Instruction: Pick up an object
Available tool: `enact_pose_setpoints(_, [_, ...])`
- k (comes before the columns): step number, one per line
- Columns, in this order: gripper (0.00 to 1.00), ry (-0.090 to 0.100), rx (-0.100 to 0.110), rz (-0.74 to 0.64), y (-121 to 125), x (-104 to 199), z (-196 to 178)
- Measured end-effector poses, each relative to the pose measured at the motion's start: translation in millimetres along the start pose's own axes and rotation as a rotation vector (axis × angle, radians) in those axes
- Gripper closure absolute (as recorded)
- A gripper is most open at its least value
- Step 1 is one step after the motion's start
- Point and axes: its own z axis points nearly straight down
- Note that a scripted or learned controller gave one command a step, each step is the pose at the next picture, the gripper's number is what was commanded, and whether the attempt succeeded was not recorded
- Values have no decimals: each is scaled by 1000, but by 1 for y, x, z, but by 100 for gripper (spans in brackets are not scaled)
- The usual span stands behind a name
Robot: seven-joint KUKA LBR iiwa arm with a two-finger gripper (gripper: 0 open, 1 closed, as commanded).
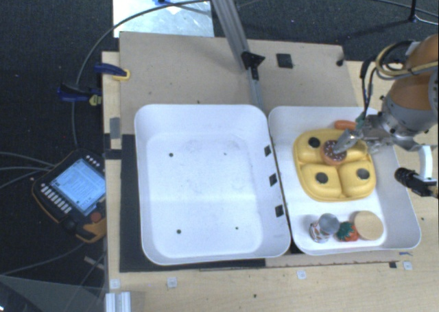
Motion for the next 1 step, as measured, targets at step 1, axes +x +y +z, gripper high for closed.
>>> enact_pose_setpoints(1, [0,-4,-15,-2,4,-1,4])
